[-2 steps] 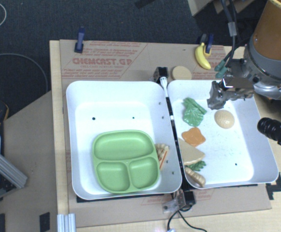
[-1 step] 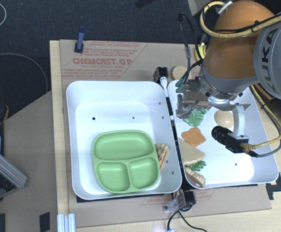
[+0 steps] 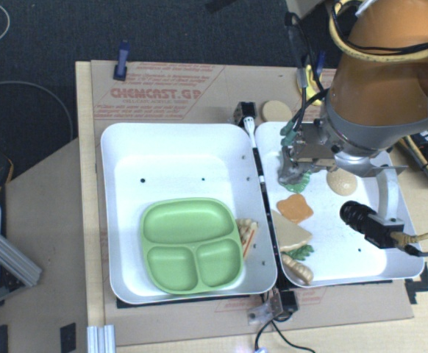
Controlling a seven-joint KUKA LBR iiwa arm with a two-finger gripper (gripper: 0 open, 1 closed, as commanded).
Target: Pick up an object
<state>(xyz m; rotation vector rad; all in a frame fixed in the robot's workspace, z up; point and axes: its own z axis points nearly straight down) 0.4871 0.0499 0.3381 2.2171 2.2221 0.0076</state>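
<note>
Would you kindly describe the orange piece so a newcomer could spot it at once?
Find the right-hand white bin. Near its left wall, just below the end effector, lies a flat, rounded orange piece. It is the only orange item there; its neighbours are beige or green.

The light is bright and even, coming from above, so the two white bins (image 3: 118, 197) read nearly blown out, with soft glare on their rims. Shadows are faint and short, lying just under the green tray (image 3: 192, 245) and beneath the arm (image 3: 383, 72) near the bench's right edge. The arm's orange band is slightly soft, while the dark floor beyond the bench's far edge looks grainy and dim.
</note>
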